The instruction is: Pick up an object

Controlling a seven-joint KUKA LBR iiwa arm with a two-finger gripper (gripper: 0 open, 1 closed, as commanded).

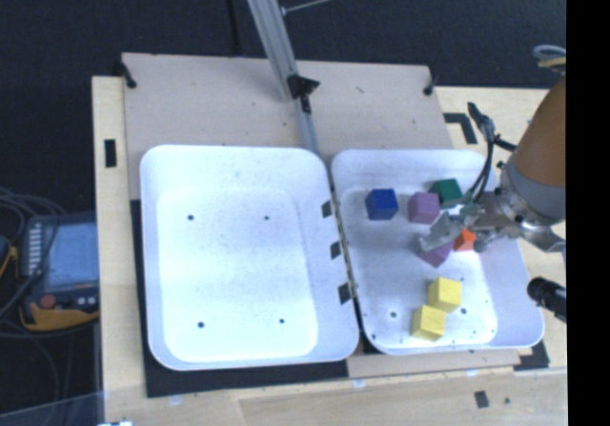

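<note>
- blue cube (382, 204) — lies flat at the upper left of the right bin (400, 338), apart from the others.
- purple cube (424, 207) — just right of the blue one, touching the green block (445, 192) behind it.
- second purple block (437, 250) — tilted, mid-bin, partly hidden.
- orange piece (464, 241) — small, just beside that purple block.
- two yellow cubes (444, 294) (429, 322) — near the front edge, close together.

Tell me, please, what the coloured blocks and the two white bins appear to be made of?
The blue block and the yellow blocks look like matte foam or painted wood: flat colour, no glare, soft edges. Which one, the view leaves open. The right bin and left bin look like thin moulded plastic, smooth and faintly speckled, with rounded corners and raised rims.
</note>
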